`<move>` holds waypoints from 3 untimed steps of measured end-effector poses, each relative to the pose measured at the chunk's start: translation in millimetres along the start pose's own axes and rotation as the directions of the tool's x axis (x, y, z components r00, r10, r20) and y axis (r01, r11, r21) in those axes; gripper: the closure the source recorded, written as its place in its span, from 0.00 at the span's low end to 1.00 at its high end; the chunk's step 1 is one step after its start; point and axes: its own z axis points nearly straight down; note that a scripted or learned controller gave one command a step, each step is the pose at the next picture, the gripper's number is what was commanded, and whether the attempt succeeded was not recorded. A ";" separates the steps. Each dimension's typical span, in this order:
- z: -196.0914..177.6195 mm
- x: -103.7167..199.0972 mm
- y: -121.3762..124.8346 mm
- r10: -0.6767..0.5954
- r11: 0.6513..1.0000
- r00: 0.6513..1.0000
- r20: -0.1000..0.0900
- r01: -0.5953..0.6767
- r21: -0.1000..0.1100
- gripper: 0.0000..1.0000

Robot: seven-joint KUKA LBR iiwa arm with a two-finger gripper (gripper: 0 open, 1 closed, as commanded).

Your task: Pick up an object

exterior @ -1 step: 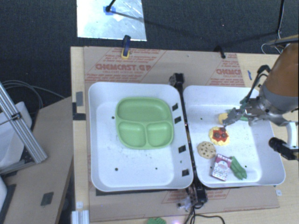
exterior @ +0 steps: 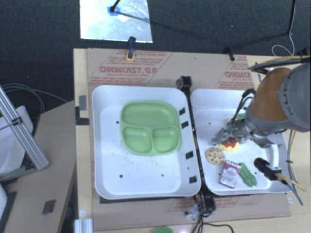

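My gripper [exterior: 224,137] reaches into the right bin [exterior: 209,110] from the right and is down on a small yellow and red toy [exterior: 230,144] near the bin's middle. Just below it lies a round tan cookie [exterior: 214,155]. Nearer the front edge lie a red and white packet [exterior: 229,174] and a green pod-shaped toy [exterior: 248,174]. The arm's orange band [exterior: 267,98] hangs above the bin's right side and hides that part of it.
The left bin [exterior: 104,130] holds a green divided plate [exterior: 149,128]. A black divider with clips [exterior: 190,130] runs between the bins. Cardboard [exterior: 160,67] lies under both bins, and a metal frame [exterior: 19,135] stands at the far left.
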 end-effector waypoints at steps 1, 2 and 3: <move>-112.7 49.0 48.2 -0.006 1.000 1.000 0.001 0.006 -0.016 0.00; -3.8 2.7 67.5 0.005 1.000 1.000 0.005 -0.005 -0.012 0.00; -6.6 17.9 17.6 0.006 1.000 1.000 0.001 -0.006 -0.003 0.00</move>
